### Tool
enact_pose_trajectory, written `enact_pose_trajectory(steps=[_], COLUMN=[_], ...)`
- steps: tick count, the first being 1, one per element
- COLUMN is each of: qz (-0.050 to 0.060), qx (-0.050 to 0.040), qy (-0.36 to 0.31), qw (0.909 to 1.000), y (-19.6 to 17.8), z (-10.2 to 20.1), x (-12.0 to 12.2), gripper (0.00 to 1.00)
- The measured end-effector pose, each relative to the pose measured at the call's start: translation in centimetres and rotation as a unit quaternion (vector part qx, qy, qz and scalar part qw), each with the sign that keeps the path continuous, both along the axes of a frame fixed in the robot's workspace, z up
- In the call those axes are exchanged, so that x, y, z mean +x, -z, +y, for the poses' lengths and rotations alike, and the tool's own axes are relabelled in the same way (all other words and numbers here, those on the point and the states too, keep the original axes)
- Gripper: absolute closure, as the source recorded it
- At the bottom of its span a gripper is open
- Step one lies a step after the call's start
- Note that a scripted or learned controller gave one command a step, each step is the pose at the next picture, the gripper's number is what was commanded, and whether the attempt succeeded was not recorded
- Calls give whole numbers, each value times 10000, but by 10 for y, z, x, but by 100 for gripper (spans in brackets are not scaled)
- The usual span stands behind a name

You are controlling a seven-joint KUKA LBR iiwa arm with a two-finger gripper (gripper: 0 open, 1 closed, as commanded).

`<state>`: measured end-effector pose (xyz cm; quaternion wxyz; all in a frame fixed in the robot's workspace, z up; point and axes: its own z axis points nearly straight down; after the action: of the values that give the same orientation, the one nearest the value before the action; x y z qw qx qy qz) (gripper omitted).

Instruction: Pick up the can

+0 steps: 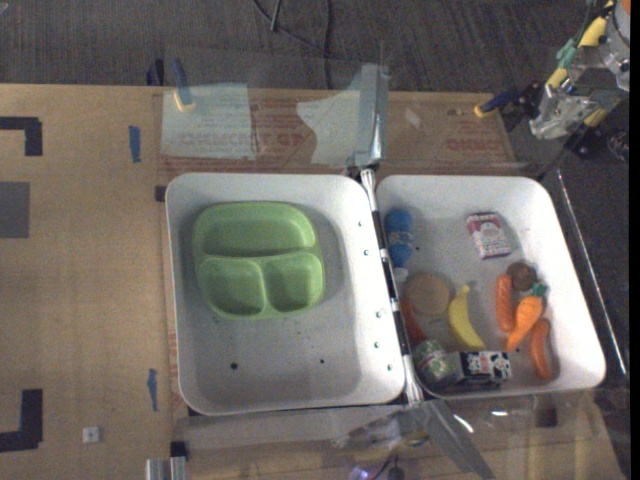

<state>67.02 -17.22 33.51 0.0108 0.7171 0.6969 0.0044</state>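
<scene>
Can [432, 360] lies at lower left of right bin [575, 268], untouched; gripper [562, 116] at upper right, well apart, opening unclear; pick not begun.

L bin [190, 368] holds a green three-compartment plastic tray [259, 258], toward its far L part. R bin [570, 268] holds the rest: blue bottle [399, 234] at far L, red-and-white carton [488, 235] to its R; round tan disc [428, 293] mid-L, yellow banana [461, 317] beside it, orange carrots [520, 313] further R; small can [433, 360] at near L corner, touching a black-and-white milk carton [484, 365] on its R.
</scene>
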Motion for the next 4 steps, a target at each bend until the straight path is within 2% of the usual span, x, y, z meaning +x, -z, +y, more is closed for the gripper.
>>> enact_pose_trajectory(steps=[4], qz=[-115], qx=[-51], qy=[-13], qw=[9999], y=[-47], z=[-1], x=[4], gripper=[100])
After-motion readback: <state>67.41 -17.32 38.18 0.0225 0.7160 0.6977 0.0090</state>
